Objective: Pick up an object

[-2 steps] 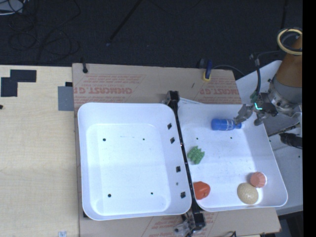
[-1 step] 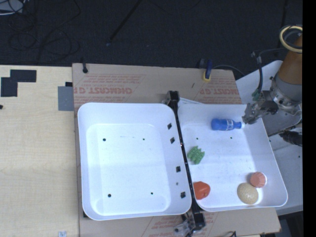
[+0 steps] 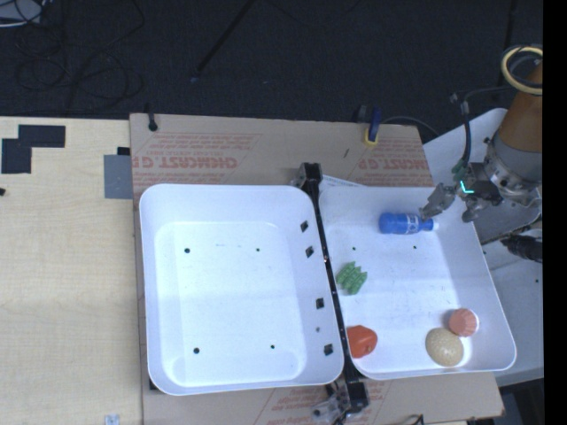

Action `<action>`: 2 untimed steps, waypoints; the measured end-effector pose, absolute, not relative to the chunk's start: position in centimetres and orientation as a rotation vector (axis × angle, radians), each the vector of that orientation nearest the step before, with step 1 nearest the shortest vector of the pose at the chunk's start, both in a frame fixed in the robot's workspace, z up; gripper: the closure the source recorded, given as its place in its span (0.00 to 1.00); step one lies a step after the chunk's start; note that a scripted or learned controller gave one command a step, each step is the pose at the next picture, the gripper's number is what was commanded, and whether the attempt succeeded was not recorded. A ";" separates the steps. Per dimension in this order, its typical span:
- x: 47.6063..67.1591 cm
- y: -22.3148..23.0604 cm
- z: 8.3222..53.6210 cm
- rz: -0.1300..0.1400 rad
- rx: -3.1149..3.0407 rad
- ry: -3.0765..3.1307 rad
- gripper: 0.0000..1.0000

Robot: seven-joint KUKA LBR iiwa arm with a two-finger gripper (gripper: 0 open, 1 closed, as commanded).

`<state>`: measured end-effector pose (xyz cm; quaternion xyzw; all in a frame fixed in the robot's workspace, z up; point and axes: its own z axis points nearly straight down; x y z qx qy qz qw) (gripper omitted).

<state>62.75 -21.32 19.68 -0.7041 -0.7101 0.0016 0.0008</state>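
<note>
1. Step in hand: approach, nothing picked yet. The pincer (image 3: 454, 204) sits over the far right rim of the right bin (image 3: 496, 321), fingers spread fairly wide with nothing between them.
2. Nearest candidate is the blue bottle (image 3: 406, 224), lying on its side just to the camera-left of the pincer, its pale cap end pointing toward the near fingertip (image 3: 434, 204). Whether they touch I cannot tell, looks very close.
3. Other things in the same bin, all farther from the pincer: green leafy piece (image 3: 352, 278) well to its camera-left and nearer the camera; red-orange lump (image 3: 361, 340) against the divider, farthest off; cream ball (image 3: 445, 346) and pinkish ball (image 3: 462, 322) touching each other, well toward the camera from the pincer.
4. Left bin (image 3: 146, 237) lies well across from the pincer, past the divider.
5. Next move, judged: shift camera-left over the bottle body, line the fingers across its width, drop, close. The round body may roll away on contact.
6. Hard to see: pincer height above the bin floor unclear from this slant; wrist and arm cut off at the right; the far finger blends with cables; worktop (image 3: 71, 282) markings irrelevant.
</note>
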 end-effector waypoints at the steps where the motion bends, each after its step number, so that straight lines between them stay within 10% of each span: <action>1: 62.8 -21.4 20.7 0.005 -2.209 -2.233 1.00; 2: 62.8 -21.4 20.7 0.006 -2.207 -2.234 0.00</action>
